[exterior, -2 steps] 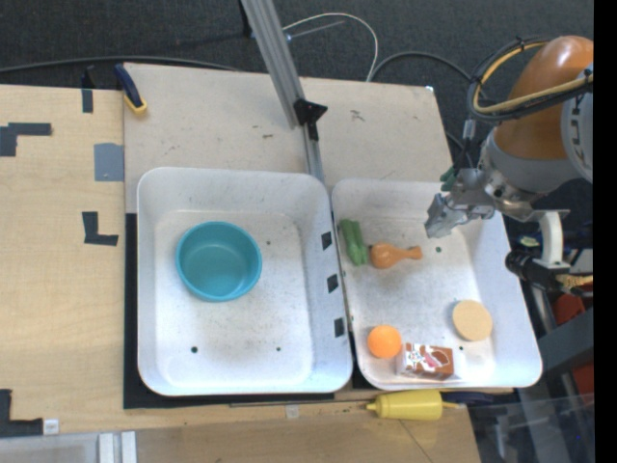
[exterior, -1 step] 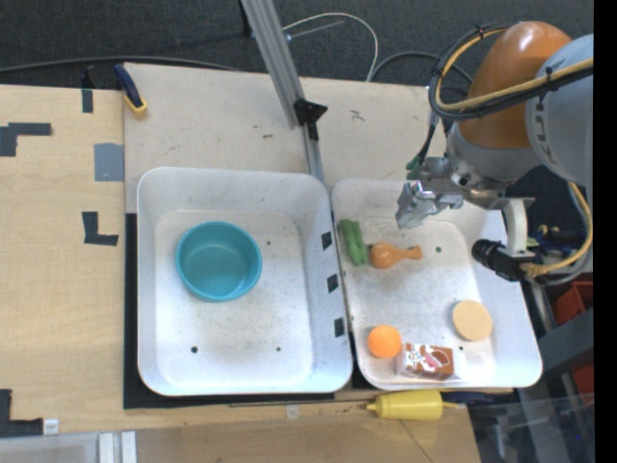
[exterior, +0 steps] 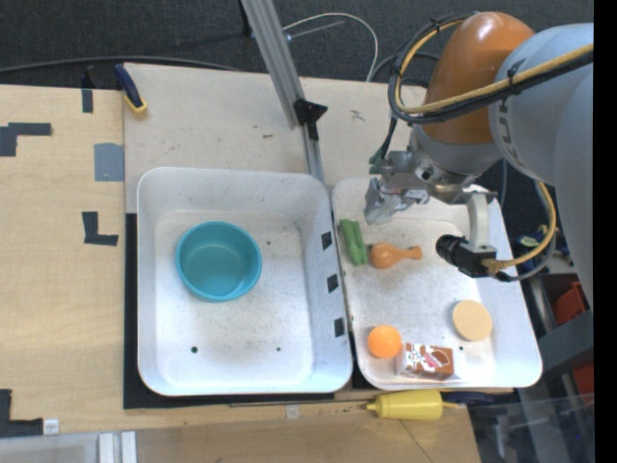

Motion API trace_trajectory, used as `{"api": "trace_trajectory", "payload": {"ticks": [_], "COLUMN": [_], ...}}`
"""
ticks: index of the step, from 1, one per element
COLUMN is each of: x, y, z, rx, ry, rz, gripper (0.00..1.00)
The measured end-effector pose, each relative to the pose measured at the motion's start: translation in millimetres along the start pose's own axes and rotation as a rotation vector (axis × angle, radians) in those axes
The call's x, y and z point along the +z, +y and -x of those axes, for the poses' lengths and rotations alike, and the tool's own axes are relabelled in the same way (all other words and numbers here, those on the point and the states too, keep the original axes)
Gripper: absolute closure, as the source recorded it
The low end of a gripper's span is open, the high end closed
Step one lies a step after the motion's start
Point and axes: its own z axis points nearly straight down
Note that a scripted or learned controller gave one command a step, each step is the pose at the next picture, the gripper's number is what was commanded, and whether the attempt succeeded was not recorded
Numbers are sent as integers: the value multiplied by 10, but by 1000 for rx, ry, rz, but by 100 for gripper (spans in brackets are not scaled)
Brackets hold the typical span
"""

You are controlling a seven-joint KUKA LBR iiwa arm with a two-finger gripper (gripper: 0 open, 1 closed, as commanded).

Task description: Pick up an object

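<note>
My gripper (exterior: 382, 206) hangs over the far left corner of the right bin (exterior: 511, 355), just above and right of a green pickle-shaped piece (exterior: 353, 242). Nothing shows between its fingers. An orange pear-shaped toy (exterior: 390, 255) lies below the gripper. Nearer the front lie an orange ball (exterior: 384, 341), a small brown and white packet (exterior: 427, 360) and a tan round disc (exterior: 472, 320).
The left bin (exterior: 154, 210) holds a teal bowl (exterior: 219, 260). A yellow bottle (exterior: 410, 405) lies on the bench in front of the right bin. A grey pole (exterior: 280, 56) slants up behind the bins. The arm's bulk and cables cover the right bin's far right side.
</note>
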Motion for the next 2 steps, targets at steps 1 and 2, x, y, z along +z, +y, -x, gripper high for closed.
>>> {"api": "trace_trajectory", "payload": {"ticks": [1,2], "x": [126,209], "y": [19,70], "z": [-467,-916], "rx": [2,2], "ry": [-1,-2], "rz": [-3,-2], "gripper": [100,100]}}
